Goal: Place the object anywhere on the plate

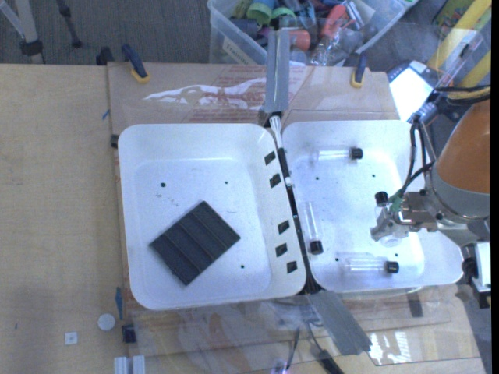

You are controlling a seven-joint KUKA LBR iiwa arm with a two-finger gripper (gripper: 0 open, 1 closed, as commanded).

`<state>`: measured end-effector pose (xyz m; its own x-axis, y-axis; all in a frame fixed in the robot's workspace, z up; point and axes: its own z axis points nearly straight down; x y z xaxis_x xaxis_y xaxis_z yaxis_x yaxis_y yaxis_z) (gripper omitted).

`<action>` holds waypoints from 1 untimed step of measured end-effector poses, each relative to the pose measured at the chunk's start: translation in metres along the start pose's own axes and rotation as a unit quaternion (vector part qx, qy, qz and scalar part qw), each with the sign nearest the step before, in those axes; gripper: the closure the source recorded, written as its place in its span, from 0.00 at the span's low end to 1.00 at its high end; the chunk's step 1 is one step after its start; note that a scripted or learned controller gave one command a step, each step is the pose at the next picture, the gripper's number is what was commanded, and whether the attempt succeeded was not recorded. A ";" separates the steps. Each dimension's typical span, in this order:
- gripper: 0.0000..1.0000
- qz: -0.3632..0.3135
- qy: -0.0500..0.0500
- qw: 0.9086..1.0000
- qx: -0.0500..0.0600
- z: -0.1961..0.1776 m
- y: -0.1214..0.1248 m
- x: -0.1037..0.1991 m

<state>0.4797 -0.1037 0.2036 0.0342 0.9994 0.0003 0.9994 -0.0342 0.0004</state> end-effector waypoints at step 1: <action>1.00 0.078 -0.001 0.997 0.001 -0.090 0.025 0.074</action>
<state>0.5071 -0.0307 0.2939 0.1889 0.9820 -0.0008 0.9820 -0.1889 -0.0007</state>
